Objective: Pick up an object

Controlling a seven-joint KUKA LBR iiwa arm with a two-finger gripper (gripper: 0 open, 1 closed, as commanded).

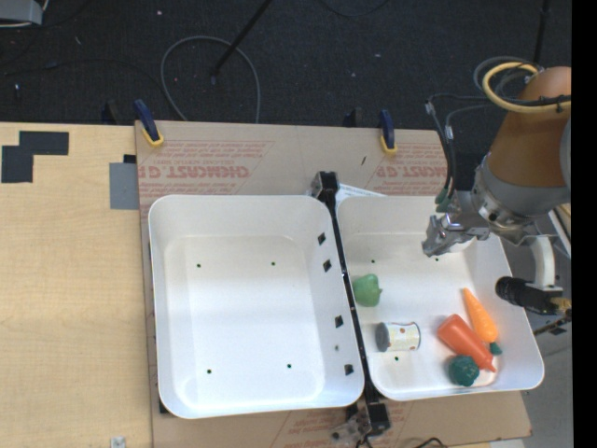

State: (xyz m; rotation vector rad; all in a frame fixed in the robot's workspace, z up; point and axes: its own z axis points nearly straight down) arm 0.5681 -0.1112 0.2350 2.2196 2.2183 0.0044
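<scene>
The pear lies at nine o'clock in the right bin, the can at seven, two carrots and a green ball at five. The gripper hangs over twelve o'clock, well apart from all of them; a straight descent would likely close on bare floor. The carrots touch, so a grab there could slip. Whether the claw is wide or narrow I cannot tell; the arm's upper part is cut off.

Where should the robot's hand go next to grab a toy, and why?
Probably toward the near end of the right bin. The gripper hangs by the far wall with nothing under it, while the carrots, can and green ball lie nearer.
</scene>
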